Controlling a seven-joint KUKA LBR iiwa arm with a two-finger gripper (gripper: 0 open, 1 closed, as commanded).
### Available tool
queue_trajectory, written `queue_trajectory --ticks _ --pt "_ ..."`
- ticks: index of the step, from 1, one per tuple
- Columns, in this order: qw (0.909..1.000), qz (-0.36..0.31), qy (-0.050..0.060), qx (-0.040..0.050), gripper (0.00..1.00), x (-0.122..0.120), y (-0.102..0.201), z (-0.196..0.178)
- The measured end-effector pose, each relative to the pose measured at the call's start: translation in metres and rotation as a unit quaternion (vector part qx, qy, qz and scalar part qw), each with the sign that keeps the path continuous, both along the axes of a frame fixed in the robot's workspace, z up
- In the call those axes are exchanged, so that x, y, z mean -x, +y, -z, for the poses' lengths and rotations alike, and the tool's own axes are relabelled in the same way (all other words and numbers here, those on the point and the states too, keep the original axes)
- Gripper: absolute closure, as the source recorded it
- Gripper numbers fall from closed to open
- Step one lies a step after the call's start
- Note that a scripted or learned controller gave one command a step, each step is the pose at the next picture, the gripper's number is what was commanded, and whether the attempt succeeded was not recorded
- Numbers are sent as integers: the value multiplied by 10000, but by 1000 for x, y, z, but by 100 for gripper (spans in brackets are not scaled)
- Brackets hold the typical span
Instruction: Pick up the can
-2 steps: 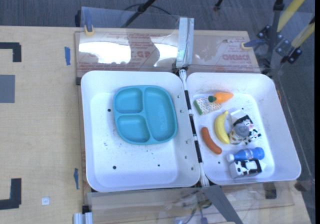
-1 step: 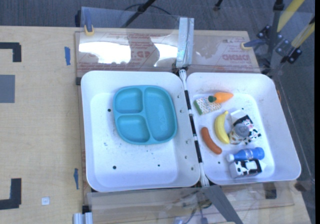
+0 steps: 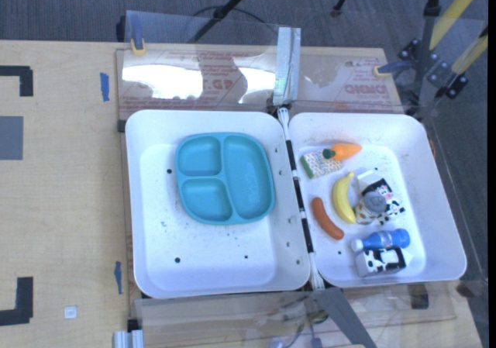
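**Operator:** Well, how does the claw stand?

**Spotter:** You won't get that from me; I cannot tell whether it is released or clenched, nor how the can lies relative to it.

**Operator:** And the can itself?

**Spotter:** You'll find the can (image 3: 375, 200) in the right bin (image 3: 434, 215), toward its right-hand middle. It seems to stand upright, its grey round top facing the camera, with black-and-white patches around it. Nothing grips it.

**Operator:** What crowds it?

**Spotter:** The banana (image 3: 343, 198) lies just beside it on your left, apparently touching. Left of that again lies a red sausage (image 3: 327, 218), slanted. Above them you see a carrot (image 3: 342, 151) and a small pale patterned piece (image 3: 318, 162). Below the can sits a blue bottle (image 3: 384, 240) on its side, and just under that a black-and-white carton (image 3: 380, 260).

**Operator:** The other side?

**Spotter:** The left bin (image 3: 147, 207) holds a teal divided plate (image 3: 225, 177), well apart from the can.
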State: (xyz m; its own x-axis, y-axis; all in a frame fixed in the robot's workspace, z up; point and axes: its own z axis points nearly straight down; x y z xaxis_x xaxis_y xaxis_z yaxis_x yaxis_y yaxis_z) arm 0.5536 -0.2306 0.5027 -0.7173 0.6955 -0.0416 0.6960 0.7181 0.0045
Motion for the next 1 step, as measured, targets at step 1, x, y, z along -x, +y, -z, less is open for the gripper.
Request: queue_trajectory --ticks 1 --pt "10000 -10 -19 13 100 -3 -1 -8"
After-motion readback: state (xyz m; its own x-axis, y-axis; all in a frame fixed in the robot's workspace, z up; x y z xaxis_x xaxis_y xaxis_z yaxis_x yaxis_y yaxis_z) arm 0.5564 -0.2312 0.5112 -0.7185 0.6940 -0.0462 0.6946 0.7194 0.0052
